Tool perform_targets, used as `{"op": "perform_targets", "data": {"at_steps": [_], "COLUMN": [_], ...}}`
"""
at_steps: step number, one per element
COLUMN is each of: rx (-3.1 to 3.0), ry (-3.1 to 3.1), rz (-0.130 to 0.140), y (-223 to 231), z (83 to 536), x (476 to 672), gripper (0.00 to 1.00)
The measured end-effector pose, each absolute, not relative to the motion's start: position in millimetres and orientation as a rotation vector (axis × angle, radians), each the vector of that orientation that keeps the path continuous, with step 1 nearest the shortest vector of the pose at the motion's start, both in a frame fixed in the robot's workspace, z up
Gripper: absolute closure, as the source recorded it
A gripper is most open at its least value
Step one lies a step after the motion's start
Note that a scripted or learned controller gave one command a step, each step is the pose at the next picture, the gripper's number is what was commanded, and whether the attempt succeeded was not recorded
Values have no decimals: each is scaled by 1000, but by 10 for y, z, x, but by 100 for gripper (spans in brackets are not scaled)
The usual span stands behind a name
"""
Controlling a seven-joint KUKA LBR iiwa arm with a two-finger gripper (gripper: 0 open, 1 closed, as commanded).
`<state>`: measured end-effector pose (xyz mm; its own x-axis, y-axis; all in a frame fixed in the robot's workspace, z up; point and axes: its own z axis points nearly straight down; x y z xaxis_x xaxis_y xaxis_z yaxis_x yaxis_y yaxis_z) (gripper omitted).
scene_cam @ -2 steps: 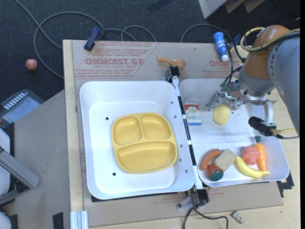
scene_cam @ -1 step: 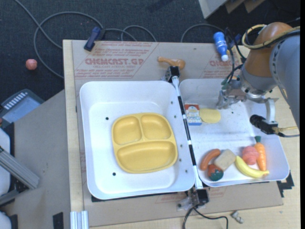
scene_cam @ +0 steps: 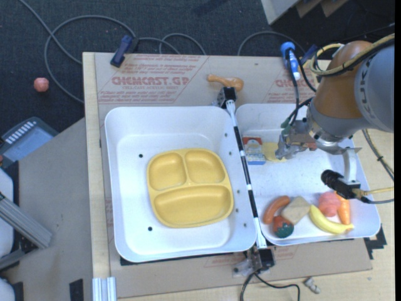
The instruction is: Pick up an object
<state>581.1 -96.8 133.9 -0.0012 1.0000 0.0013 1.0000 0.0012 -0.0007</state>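
Nearest the camera is the front lip of the surface [scene_cam: 182, 274], bare board with a small clamp at the seam between the two bins. Going left to right from there: the left bin [scene_cam: 125, 187] carries a yellow divided plate [scene_cam: 188, 187] sitting flat in its middle, nothing else in it.

Cross the divider and you hit the right bin [scene_cam: 301, 174], where all the pickable stuff is. Along its near edge is a tight cluster: a red sausage-shaped piece [scene_cam: 276, 208], a dark green item [scene_cam: 284, 229] touching it, a tan block [scene_cam: 297, 211], a banana [scene_cam: 331, 222] lying with its long axis running left-right and curving up at the left end, a pink rounded piece [scene_cam: 329, 202] and an orange carrot [scene_cam: 344, 212] standing roughly near-far beside it. They're all touching or just about.

Up at the far-left of that bin is a small boxy item with a red and blue label [scene_cam: 254, 150], tucked right against the divider wall, and a yellow bit [scene_cam: 270, 151] just right of it.

The pincer [scene_cam: 285, 144] hangs over that far-left corner, just right of the yellow bit. I honestly can't tell how it's set from this angle, and nothing visibly sits in it.

My read: the yellow bit lies just left of the pincer, so that's the likely target. Tight spot though, with the divider and the boxy item crowding its left side. The middle of the bin is open.
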Motion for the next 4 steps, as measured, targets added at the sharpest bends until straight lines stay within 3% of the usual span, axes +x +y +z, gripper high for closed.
{"op": "perform_targets", "data": {"at_steps": [1,2,3,4], "rx": [-2220,-2223,-2223,-2221], "ry": [-2221,-2226,-2224,-2223], "rz": [1,-6,-1,0], "y": [-974,-1107,-1343,-1092], "z": [1336,883,849,847], "x": [5808,6165,6356,6201], "gripper": [0,0,0,0]}}
